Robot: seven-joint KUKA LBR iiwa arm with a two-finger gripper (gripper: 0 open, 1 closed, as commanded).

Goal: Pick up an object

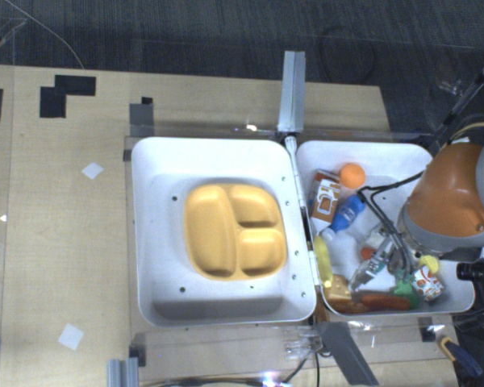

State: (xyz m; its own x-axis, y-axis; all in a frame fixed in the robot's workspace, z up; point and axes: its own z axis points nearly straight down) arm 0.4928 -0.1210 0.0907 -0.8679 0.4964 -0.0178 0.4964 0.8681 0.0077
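My gripper point(381, 266) hangs low over the right bin point(403, 147), near its front, with the orange-banded wrist point(452, 196) above it to the right. Its fingers stand apart, and I see nothing held between them. Below and around it lie a long red-brown item point(379, 301), a green item point(405, 289) and a small white and red can point(429, 285). To its left are a blue-capped bottle point(347, 214) and a yellow item point(323, 261). Farther back sit a brown box point(326, 197) and an orange ball point(352, 175).
The left bin point(157, 216) holds a yellow divided tray point(234, 230) in its middle. A metal post point(292, 91) stands behind the wall where the two bins meet. Black cables point(387, 185) run from the wrist across the right bin.
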